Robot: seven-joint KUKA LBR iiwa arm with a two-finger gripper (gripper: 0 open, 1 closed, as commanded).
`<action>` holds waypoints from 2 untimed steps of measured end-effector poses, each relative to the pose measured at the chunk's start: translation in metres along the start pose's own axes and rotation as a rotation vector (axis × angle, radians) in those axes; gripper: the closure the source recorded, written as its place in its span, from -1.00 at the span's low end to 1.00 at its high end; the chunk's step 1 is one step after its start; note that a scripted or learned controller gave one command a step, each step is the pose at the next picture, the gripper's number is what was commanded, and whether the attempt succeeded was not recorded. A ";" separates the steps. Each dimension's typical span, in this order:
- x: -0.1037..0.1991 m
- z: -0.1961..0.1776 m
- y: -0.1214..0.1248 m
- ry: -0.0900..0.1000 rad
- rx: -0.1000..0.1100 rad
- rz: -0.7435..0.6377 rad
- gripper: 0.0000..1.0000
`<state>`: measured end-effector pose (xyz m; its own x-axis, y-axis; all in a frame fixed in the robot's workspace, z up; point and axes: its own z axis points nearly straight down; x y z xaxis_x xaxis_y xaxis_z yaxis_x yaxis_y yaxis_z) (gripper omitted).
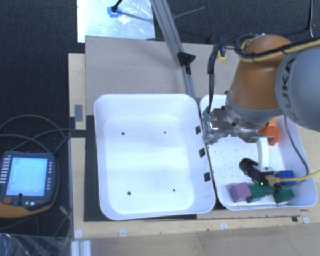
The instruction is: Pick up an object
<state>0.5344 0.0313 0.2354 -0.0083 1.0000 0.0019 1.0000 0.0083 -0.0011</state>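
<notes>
Hanging over the right bin (pixel 225 164), hard by its left wall, with the pincer (pixel 213 128) tucked under the wrist; cannot tell whether spread or pressed together. Lying at that bin's near end, apart from the pincer: purple block (pixel 237 192), green pieces (pixel 258 192), blue block (pixel 284 173). Orange piece (pixel 272 134) further back.

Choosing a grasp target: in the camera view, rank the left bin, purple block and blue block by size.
1. left bin
2. purple block
3. blue block, possibly partly covered, so this last pair is unsure.
</notes>
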 end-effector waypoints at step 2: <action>0.036 0.008 -0.021 0.000 -0.002 0.006 -1.00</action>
